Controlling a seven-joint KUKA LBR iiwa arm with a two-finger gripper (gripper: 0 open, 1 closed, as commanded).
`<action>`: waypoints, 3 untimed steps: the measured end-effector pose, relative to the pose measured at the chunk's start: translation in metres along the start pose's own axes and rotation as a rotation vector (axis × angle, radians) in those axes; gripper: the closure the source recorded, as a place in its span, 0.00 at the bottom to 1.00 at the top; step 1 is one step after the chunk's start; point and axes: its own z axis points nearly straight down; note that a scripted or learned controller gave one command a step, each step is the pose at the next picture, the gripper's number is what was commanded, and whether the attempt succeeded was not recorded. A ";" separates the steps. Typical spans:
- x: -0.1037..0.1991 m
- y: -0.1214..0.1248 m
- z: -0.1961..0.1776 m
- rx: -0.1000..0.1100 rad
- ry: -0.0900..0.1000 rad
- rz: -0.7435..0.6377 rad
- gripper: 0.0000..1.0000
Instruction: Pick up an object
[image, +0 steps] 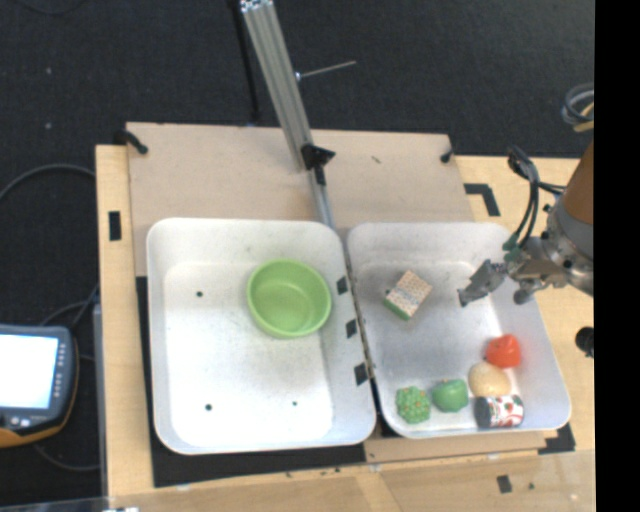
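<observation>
Reaching in from the right, I hold my gripper (497, 283) over the right bin (440, 240), above its far right part. My fingers stand apart with nothing between them; one dark finger (476, 284) points left toward the block (408, 295), the other sits closer to the bin's right wall.

The block, pale with a patterned top and a green edge, lies tilted near the middle of the right bin, left of my gripper and well apart from it. Along the near right corner sits a cluster: a red piece (504, 351), below it a cream ball (488, 379), and at the near rim a can (499, 410) with red and white marks. Left of the can lie a smooth green ball (451, 395) and a bumpy green one (413, 403), side by side.

In the left bin (200, 400) a green bowl (289, 297) stands upright, toward its far right part.
</observation>
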 end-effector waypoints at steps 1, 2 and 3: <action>0.000 0.000 0.000 0.000 0.000 0.001 0.00; -0.007 0.003 0.061 0.007 -0.001 0.004 0.00; -0.001 0.001 0.106 0.006 -0.001 0.005 0.00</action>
